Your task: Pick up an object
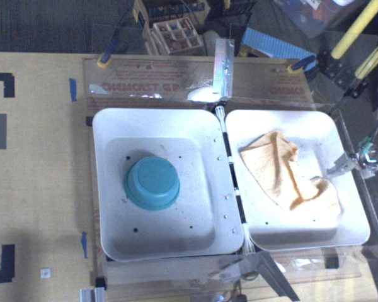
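two white bins side by side on the bench. left bin (107, 137): one teal bowl (152, 182), upside down, sitting left of centre on the bin floor, well apart from the walls. a few small dark specks on the floor around it.

right bin (315, 121): a tan cloth (283, 168), crumpled, spread from the upper left of the bin floor toward the lower right, folds raised along its middle. its lower right part lies near the right wall.

gripper (331, 172) enters from the right edge, over the right bin. its metal tip reaches to the right-hand edge of the cloth, at or just above the fabric; contact not resolvable. cannot tell whether it is spread or closed, too small and blurred. no cloth visibly lifted.

behind the bins: a clear plastic sheet (151, 83) with red lettering, and a wooden box (173, 33) with compartments further back.
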Action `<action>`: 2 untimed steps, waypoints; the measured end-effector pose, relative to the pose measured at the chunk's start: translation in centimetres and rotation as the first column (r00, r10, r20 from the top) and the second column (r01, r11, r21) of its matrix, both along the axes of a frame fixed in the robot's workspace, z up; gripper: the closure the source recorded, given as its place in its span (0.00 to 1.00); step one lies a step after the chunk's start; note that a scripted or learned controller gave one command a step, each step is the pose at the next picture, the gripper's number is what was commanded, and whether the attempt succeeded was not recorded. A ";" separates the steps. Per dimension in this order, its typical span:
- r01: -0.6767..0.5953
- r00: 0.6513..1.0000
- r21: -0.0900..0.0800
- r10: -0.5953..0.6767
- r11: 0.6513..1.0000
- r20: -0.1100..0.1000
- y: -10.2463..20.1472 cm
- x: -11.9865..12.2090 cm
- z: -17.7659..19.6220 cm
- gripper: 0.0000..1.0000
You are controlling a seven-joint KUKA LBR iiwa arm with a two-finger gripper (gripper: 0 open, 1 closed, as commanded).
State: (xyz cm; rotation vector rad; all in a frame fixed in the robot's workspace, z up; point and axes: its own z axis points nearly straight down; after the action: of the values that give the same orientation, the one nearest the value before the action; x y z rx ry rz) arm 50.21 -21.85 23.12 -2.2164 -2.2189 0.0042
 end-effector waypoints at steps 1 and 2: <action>0.082 0.997 0.001 -0.082 0.997 -0.001 -0.2 -1.4 0.7 0.00; 0.001 1.000 -0.002 -0.001 1.000 0.005 4.9 -2.3 -11.8 0.00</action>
State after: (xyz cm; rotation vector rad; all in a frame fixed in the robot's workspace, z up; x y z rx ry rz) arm 47.89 -16.94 11.28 -2.2207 -2.2213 0.0007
